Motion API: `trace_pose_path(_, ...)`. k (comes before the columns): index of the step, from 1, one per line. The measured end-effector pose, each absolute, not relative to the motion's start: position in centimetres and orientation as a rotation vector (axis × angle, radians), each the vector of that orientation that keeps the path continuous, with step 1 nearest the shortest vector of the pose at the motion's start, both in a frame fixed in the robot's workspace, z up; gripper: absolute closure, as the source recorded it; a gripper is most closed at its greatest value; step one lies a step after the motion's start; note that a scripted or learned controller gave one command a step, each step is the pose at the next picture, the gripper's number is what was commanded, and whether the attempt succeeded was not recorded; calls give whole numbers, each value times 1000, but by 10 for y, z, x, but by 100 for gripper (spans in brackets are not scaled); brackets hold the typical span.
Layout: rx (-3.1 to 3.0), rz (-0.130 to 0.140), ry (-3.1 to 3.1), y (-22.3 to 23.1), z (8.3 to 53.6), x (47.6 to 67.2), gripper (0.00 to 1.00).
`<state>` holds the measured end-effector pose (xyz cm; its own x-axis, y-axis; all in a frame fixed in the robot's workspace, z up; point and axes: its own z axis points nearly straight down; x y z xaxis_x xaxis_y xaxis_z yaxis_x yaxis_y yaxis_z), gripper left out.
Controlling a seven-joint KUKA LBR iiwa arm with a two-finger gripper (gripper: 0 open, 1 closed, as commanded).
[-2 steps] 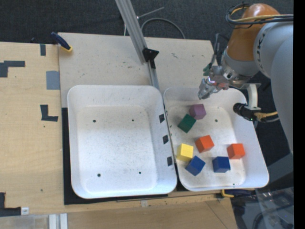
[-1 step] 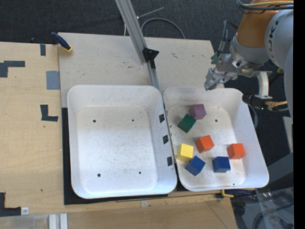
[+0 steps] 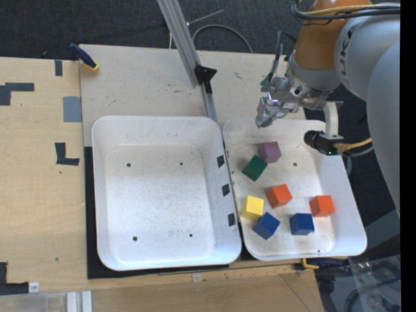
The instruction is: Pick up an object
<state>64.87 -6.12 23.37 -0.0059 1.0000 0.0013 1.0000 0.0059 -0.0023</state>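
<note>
On the pale wooden worktop [image 3: 39, 174] two shallow white plastic bins sit side by side, the left bin [image 3: 156, 125] touching the right bin [image 3: 348, 233]. All seven blocks lie in the right bin. Taking the orange cube [image 3: 279, 195] as the clock's centre, the purple cube [image 3: 269, 151] lies at twelve, the green cube [image 3: 255, 168] at ten, the yellow cube [image 3: 253, 207] at eight, the dark blue cube [image 3: 266, 225] at seven, a second blue cube [image 3: 301, 223] at five, and the red-orange cube [image 3: 322, 205] at four. The end effector [image 3: 268, 117] hangs over the bin's far rim, at twelve from the purple cube.
</note>
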Motion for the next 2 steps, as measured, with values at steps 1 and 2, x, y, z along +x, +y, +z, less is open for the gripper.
trace_pose_path(1, -2212, 0, -2227, -10, 243, 638, 100)
trace_pose_path(2, -2211, 0, -2228, 46, 250, 623, 100)
